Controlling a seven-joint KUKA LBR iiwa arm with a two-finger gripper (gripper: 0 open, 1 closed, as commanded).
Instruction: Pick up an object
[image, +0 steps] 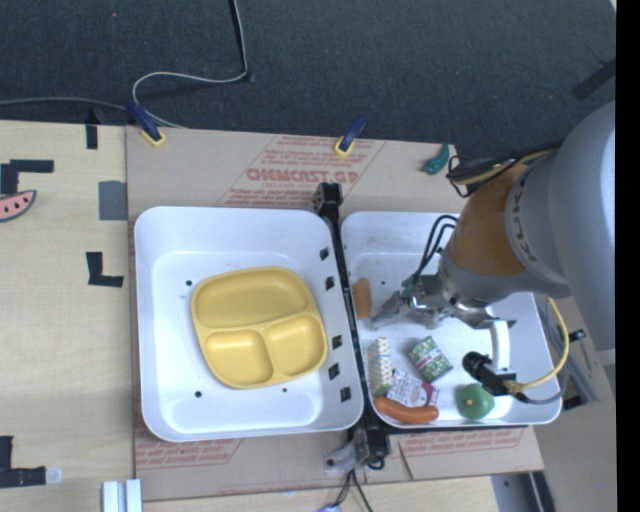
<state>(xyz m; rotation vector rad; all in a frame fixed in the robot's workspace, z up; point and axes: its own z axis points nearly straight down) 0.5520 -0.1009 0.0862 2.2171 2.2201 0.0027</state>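
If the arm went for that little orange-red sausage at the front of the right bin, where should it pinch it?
Probably across the middle of the sausage, coming straight down from above. It lies flat and long, left to right, so the fingers would close across its narrow width. A packet lies close behind it and the bin's front wall is close by, so room is tight.

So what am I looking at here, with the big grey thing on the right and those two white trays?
One camera looks down on a bench. The grey thing is a robot arm reaching in from the right. Its pincer hangs low in the right bin, near a small brown piece; I see nothing held. That bin also has a green packet, a red sausage and a green ball. The left bin holds a yellow divided plate.
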